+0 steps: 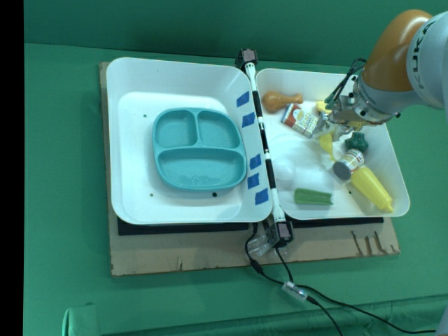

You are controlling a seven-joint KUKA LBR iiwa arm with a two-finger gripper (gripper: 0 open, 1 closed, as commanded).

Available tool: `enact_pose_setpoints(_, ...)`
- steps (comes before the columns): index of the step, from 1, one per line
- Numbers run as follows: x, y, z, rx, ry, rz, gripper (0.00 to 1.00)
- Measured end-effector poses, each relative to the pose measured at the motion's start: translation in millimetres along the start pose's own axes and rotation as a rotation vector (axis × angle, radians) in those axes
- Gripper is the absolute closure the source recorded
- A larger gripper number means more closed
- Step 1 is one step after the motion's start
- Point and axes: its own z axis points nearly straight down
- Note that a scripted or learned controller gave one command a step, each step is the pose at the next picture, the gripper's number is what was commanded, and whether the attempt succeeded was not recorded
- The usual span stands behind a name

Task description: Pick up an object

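pincer (326, 126) low among toy food

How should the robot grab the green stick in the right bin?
The green stick lies flat, pointing left to right, with bare bin floor around it. Probably best to come straight down and pinch its middle across the narrow width, one finger on the near side, one on the far side.

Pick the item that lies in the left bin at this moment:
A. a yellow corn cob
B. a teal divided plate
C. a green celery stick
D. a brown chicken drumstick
B. The teal divided plate lies flat in the left bin, while the celery stick, corn cob and drumstick all lie in the right bin.
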Motion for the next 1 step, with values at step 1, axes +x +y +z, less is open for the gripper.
enact_pose_setpoints(1, 66.0, -54.7, -102.8, 0.022, 0.008, -0.008, 1.00)
